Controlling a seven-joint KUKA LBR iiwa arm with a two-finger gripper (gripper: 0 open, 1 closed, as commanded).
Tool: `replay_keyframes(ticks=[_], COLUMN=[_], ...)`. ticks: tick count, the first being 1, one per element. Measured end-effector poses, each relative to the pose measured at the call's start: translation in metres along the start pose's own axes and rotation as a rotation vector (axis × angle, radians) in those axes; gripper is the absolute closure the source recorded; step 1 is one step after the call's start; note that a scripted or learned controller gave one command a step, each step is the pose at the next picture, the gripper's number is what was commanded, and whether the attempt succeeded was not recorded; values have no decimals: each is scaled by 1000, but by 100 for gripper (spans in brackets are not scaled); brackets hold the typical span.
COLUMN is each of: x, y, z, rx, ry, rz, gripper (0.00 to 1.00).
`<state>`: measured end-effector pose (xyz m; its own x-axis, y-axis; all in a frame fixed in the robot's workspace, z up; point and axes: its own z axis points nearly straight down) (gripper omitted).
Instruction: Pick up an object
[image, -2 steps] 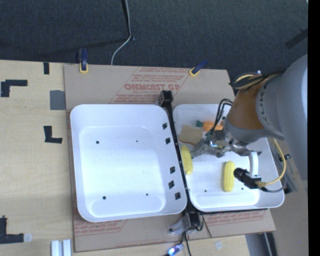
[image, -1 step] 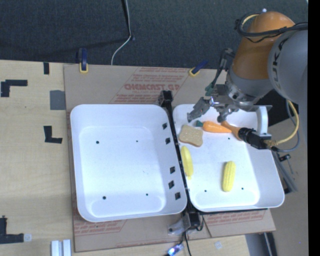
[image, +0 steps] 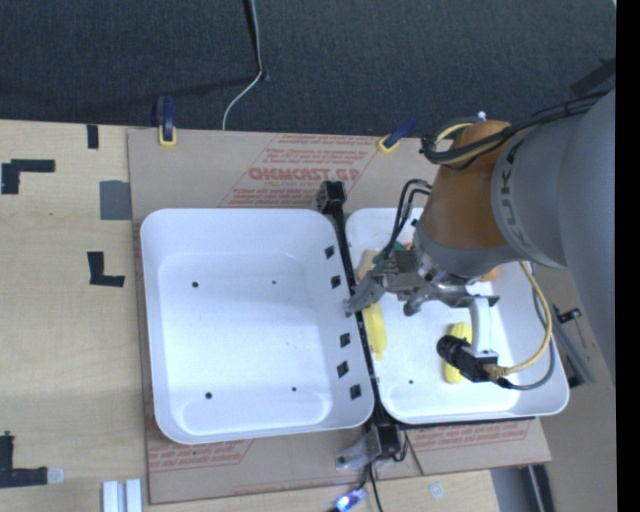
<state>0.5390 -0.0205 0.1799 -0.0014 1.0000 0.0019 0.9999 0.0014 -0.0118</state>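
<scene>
Gripper (image: 368, 296) hangs low over the right bin (image: 520, 400), beside the divider; you cannot tell its opening or any grasp. Note the yellow object (image: 375, 330) lying just below it, on the bin floor.

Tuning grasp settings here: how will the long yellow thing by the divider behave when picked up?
The yellow thing looks slim and elongated, so probably light. It lies close against the right bin's wall, so the fingers may struggle to straddle it. Its smooth look suggests it could slip.
</scene>
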Motion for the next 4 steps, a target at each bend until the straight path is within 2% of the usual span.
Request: replay_keyframes(ticks=[2, 3, 4], x=[16, -5, -73], y=[-2, 27, -4], z=[-4, -4, -4], rx=[-9, -12, -8], ry=[-2, -3, -4], rz=[-1, 0, 8], gripper=[0, 0, 0])
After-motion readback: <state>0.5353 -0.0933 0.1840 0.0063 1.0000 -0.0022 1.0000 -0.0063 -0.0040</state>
